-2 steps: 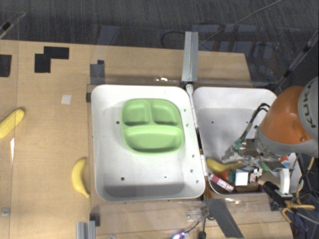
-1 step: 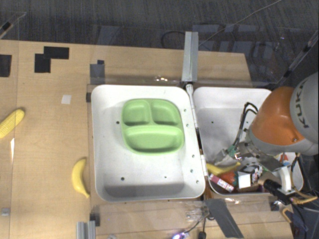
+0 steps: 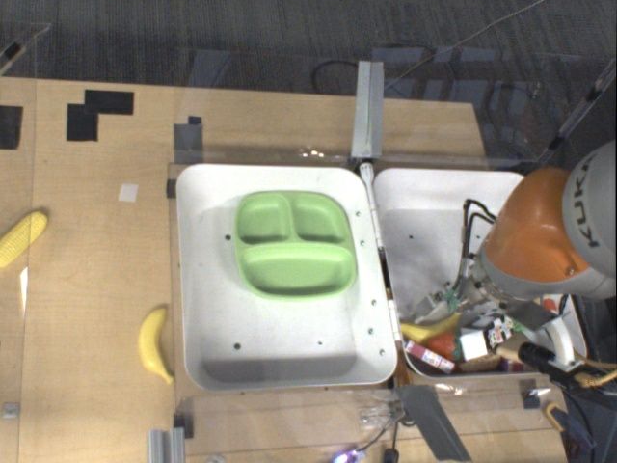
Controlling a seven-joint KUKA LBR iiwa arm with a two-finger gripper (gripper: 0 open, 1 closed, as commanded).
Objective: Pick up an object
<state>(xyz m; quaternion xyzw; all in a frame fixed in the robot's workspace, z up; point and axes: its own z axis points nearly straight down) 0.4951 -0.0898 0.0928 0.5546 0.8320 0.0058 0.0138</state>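
Note:
The right bin (image 3: 424,215) holds a heap of small objects (image 3: 453,336) in its near part, among them something yellow like a banana, a red piece and a white box. The arm's orange band (image 3: 535,234) hangs over that heap from the right and covers much of it. The gripper (image 3: 461,302) reaches down below the band into the clutter, and wires and objects hide its tips. Nothing can be seen lifted clear of the heap.
The left bin (image 3: 202,287) carries a green divided plate (image 3: 292,242). A yellow banana (image 3: 154,343) and a corn cob (image 3: 21,239) lie on the wooden bench to the left of the bins. A metal divider post (image 3: 368,109) stands between the bins at the back.

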